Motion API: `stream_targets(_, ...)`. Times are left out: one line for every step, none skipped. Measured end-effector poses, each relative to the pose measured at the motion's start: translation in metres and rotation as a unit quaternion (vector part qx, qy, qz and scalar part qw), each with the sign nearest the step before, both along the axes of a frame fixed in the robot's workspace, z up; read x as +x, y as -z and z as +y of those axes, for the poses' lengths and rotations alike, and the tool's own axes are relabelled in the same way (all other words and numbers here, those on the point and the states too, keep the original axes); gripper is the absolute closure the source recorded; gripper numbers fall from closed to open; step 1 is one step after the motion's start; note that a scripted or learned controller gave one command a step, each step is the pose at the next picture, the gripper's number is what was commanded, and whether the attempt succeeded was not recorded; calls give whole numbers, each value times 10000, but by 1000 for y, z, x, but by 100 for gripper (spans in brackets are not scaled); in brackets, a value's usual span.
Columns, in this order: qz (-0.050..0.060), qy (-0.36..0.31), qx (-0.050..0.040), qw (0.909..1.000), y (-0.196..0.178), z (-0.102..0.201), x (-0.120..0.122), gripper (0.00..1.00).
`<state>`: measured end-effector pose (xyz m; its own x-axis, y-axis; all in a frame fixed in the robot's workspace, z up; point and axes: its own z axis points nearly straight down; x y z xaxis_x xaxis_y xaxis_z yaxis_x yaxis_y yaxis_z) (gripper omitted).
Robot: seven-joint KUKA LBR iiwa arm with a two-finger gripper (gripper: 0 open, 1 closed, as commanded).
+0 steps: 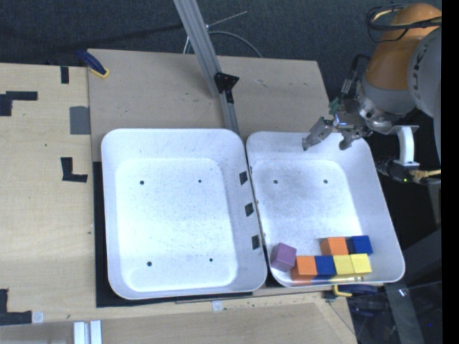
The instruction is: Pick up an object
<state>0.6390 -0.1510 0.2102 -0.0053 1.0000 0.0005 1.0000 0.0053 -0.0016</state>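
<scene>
A pale wooden desk (pixel 172 77) carries two white bins. In the lower right of the frame, the right bin (pixel 373 192) holds small blocks (pixel 333 258) — orange, blue, yellow, with a purple cube (pixel 285 255) loosest. The claw (pixel 328 138), fingers spread and empty, hovers at that bin's upper edge — best to descend squarely over the purple one.

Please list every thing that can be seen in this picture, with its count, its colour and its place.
bins: two, white, side by side on the bench.
purple block: one, right bin, near edge.
orange blocks: two, right bin, near edge.
blue blocks: two, same cluster.
yellow blocks: two, same cluster.
metal pole: one, grey, slanting above the bins.
arm: one, grey and orange, at right.
gripper: one, open, over the right bin's far edge.
</scene>
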Motion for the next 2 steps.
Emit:
stream_targets(4,19,-8,10000,0,15,-7,0)
stream_targets(12,30,-10,10000,9,24,-30,0)
